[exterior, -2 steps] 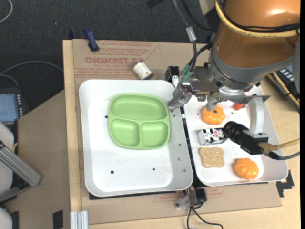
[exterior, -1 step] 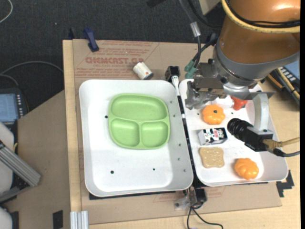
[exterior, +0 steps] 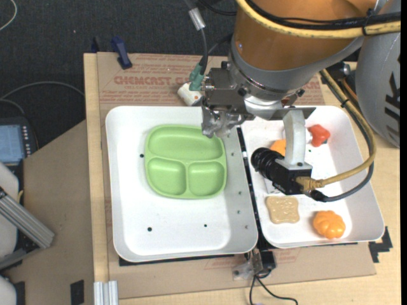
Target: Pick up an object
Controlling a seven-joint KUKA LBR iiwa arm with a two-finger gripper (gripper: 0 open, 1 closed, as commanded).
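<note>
1. Camera view: the grey arm with its orange band reaches in from the right, and its pincer [exterior: 213,127] hangs over the upper right rim of the green divided plate [exterior: 186,162], which lies in the left bin [exterior: 127,221].
2. Whether the pincer is released or clenched cannot be told; nothing is seen held in it.
3. The right bin [exterior: 362,227] holds the smaller candidates: a tan toast piece [exterior: 282,210], an orange pumpkin toy [exterior: 328,224], a red toy [exterior: 318,134] near the far wall, and an orange item [exterior: 278,147] partly hidden by black hardware.
4. Judged from this pose, the plate rim is the likely target; a good grasp would straddle the thin edge squarely and lift straight up, since a shallow rim may slip out.
</note>
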